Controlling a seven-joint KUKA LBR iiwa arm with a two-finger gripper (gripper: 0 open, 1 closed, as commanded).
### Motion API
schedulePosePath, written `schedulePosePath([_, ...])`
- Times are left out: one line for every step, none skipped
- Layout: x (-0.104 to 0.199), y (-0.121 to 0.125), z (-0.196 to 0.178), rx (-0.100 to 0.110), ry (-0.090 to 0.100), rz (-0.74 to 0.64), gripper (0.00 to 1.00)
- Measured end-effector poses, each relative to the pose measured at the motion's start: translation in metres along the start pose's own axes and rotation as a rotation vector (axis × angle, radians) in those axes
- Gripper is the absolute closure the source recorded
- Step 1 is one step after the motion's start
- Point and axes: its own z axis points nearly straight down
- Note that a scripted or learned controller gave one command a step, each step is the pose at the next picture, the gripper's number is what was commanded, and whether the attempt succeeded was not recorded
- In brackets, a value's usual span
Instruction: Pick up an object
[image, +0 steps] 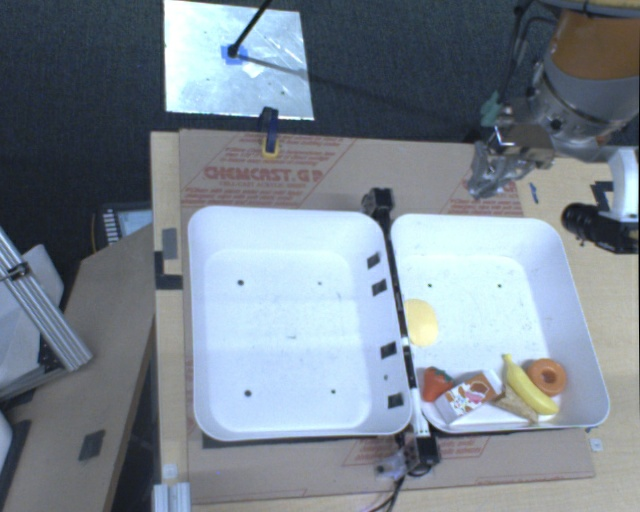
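The right bin (545, 262) holds several toy foods along its near side. A pale yellow round piece (421, 322) lies by its left wall. A red piece (436, 384), a small white and red carton (466, 397), a yellow banana (529, 386) and an orange round piece (546, 376) sit in the near corner. My gripper (490, 178) hangs above the cardboard just beyond the right bin's far rim, apart from all the foods. Nothing shows between its fingers.
The left bin (285, 320) lies beside the right one, joined by a black clamped divider (390, 305). A foil sheet (238, 58) and a yellow clamp (270, 132) sit at the back. Black hardware (602, 225) stands at the right edge.
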Motion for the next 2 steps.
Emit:
schedulePosePath([0.036,-0.009,0.025,0.003,-0.001,0.001,1.00])
schedulePosePath([0.094,-0.036,0.022,0.002,0.001,-0.001,1.00])
